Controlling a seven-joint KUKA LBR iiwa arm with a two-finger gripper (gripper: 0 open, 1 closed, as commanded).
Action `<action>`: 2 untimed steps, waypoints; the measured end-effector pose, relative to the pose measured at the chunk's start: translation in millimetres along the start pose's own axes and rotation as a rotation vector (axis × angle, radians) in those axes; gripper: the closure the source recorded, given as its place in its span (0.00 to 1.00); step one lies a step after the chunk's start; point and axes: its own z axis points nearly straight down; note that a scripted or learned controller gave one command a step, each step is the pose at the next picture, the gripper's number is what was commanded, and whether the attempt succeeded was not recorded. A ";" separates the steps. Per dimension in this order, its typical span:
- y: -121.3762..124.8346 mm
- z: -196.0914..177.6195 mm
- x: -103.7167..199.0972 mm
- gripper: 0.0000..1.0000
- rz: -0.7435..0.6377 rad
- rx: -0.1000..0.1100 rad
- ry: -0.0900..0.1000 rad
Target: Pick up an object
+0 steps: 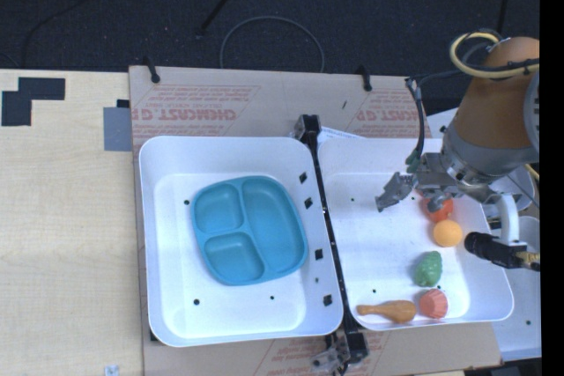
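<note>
Two white bins sit side by side on the bench. The left bin [167, 180] holds a blue plate [248, 229] with three sections, lying flat near the middle. The right bin [370, 277] holds the small toys. The grey arm [493, 114] with its orange band reaches in from the right and hangs over the far right part of this bin. Its gripper [394, 191] points to the left, and its fingers look a little spread with nothing between them, though they are small and dark and hard to see well. Just to the right of the gripper, tucked under the arm, is a red-orange toy [438, 207], partly hidden. Nearer to us sits an orange ball [448, 232]. Nearer again is a green toy [428, 268]. At the near edge of the bin lie a tan drumstick-shaped toy [388, 310] and, just to its right, a red-orange round toy [433, 304]. The gripper touches none of them.
</note>
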 end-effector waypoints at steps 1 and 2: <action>2.4 -7.8 -0.1 0.00 -0.002 -0.013 -0.001; 0.3 43.4 -9.5 0.00 -0.001 -0.009 -0.001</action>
